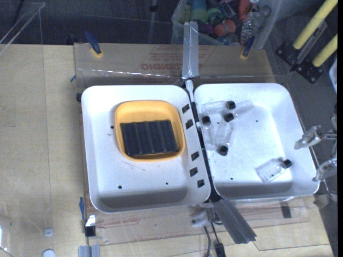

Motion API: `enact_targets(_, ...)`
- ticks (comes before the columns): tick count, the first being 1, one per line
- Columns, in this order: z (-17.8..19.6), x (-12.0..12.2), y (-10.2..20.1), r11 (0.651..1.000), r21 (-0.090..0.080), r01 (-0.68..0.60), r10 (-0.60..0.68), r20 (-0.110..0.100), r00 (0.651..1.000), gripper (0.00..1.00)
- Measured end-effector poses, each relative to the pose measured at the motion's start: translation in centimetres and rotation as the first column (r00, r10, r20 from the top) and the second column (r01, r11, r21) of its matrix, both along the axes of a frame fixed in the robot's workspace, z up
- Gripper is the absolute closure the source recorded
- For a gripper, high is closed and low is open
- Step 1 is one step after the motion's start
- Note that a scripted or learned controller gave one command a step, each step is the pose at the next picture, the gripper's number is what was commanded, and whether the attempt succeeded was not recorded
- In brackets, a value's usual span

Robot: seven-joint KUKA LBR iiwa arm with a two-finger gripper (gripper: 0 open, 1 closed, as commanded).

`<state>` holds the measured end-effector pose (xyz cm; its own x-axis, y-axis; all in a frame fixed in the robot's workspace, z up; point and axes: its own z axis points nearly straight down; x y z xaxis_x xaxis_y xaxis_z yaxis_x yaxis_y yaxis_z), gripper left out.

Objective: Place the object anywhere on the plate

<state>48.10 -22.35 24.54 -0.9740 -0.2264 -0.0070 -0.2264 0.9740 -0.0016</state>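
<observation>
A yellow plate [124,116] lies in the left bin [99,159]. On it rests a dark, ridged rectangular object [149,136], flat and roughly centred. Several clear little bottles with black caps lie in the right bin [268,127]: a cluster [221,123] near the divider and a single one [273,169] at the front right. My gripper [317,155] hangs at the right bin's right rim, far from the plate. Its pale fingers [308,138] stand apart, open, with nothing between them.
A raised divider [194,143] with black clips runs between the two bins. A clear tub of coloured toys [225,7] stands behind the bins. Yellow foam tubes [316,20] lean at the back right. The wooden bench surrounds both bins.
</observation>
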Motion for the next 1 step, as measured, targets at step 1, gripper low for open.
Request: enact_targets(1, -1.95, 0.84, 0.11, 0.953, 0.002, -0.303, 0.303, -0.004, 0.953, 0.0)
